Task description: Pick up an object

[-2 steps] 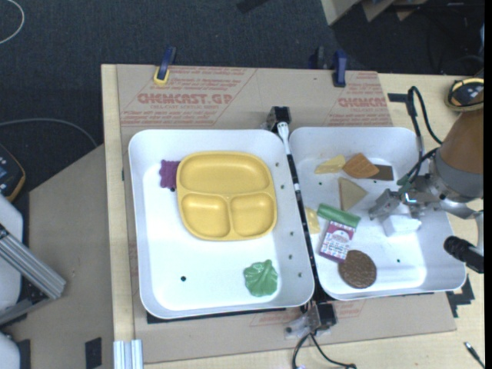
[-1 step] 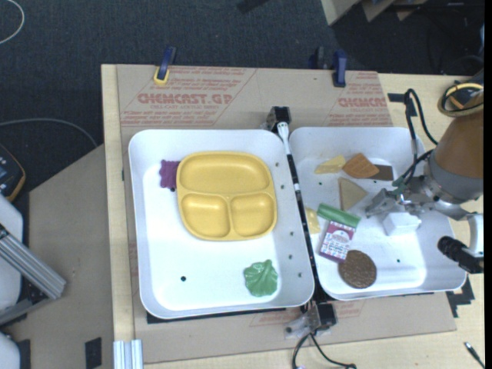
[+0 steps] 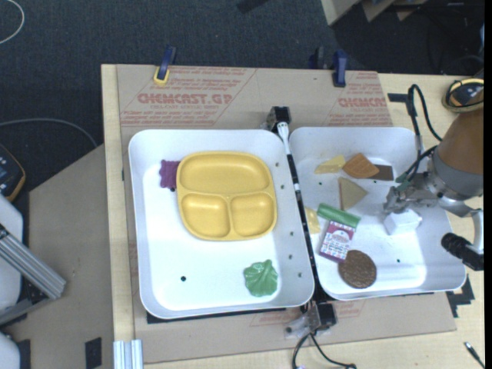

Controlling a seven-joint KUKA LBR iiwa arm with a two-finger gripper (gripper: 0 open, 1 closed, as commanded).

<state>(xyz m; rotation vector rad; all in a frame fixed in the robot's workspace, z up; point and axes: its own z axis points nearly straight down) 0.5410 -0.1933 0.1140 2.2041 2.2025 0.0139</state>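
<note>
Dark grey carpeted floor all around, a thin white cable looping at upper left. The pale wooden surface sits under even light, brown printed cardboard sheet clamped along its far edge.
</note>
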